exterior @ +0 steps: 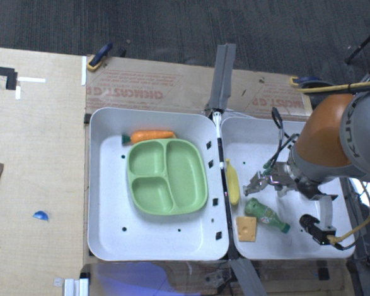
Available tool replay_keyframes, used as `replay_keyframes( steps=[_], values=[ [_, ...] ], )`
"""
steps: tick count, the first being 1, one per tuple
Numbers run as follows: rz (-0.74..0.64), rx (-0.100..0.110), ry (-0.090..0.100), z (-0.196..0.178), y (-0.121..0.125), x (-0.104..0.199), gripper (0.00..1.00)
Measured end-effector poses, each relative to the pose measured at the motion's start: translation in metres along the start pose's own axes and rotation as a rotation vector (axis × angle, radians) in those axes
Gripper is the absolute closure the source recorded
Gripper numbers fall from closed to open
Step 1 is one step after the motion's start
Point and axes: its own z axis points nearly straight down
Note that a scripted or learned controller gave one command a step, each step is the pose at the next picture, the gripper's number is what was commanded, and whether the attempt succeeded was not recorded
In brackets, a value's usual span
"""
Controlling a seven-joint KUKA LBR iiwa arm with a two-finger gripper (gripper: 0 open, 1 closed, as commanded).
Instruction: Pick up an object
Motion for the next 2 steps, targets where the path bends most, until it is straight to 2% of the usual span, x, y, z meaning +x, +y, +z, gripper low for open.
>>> replay_keyframes(
  steps=[1, 2],
  values=[
    [-0.056, -0.001, 0.000, 0.0122, -0.0559, -0.0031, 0.00],
    [-0.052, 0.000, 0.000, 0.0043, -0.0558, -0.0040, 1.00]
  ],
)
